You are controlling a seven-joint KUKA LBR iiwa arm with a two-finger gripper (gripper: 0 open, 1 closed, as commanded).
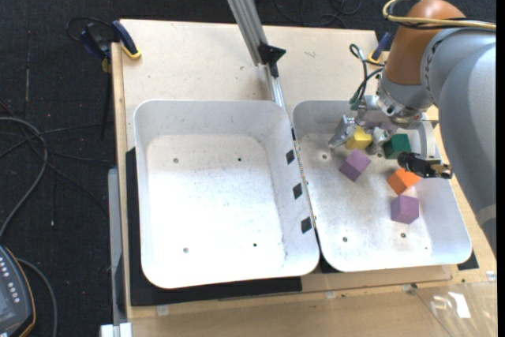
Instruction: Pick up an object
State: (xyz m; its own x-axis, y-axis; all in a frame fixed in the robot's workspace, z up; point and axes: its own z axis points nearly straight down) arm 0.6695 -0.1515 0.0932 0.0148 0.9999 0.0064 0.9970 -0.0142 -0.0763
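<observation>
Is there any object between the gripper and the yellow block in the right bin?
Nothing visible. The gripper sits low in the right bin, right at the yellow block. The purple block lies just in front, the green block beside it.

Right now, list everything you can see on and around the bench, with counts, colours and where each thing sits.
White bins: 2, white, side by side on the bench; left bin, right bin.
Purple blocks: 2, purple, right bin; one near its middle, one nearer the front.
Yellow block: 1, yellow, right bin, at the gripper.
Green block: 1, green, right bin, beside the yellow block.
Orange block: 1, orange, right bin.
Clamp: 1, blue and yellow, bench's far left corner.
Metal rail: 1, silver, slanting over the bench's far side.
Gripper: 1, metal, low in the right bin.
</observation>
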